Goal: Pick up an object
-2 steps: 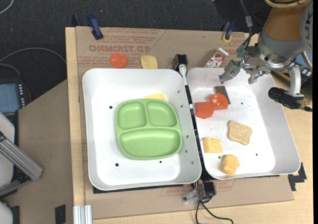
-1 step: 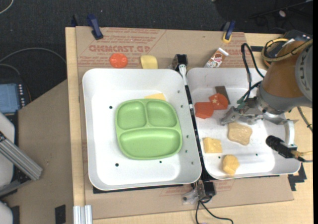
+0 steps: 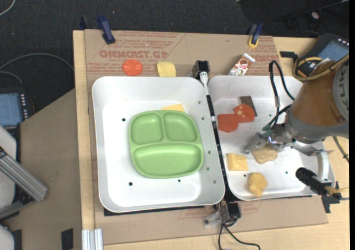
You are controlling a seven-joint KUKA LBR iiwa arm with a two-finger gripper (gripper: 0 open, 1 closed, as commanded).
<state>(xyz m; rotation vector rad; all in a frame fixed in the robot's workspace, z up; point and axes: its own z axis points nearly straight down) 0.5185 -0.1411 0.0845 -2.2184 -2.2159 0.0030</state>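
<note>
The arm (image 3: 319, 105) is seen reaching into the right bin (image 3: 288, 188) from the right; the gripper (image 3: 265, 142) is positioned low over the bin floor, just beside a tan lump (image 3: 265, 156); whether anything is held, or how far the gripper is parted, cannot be told. A red piece (image 3: 236, 118), a brown block (image 3: 246, 101), a yellow wedge (image 3: 238, 162) and a yellow chunk (image 3: 256, 183) are also located in this bin; a green tray (image 3: 165, 144) is seated in the left bin (image 3: 111, 105).
</note>
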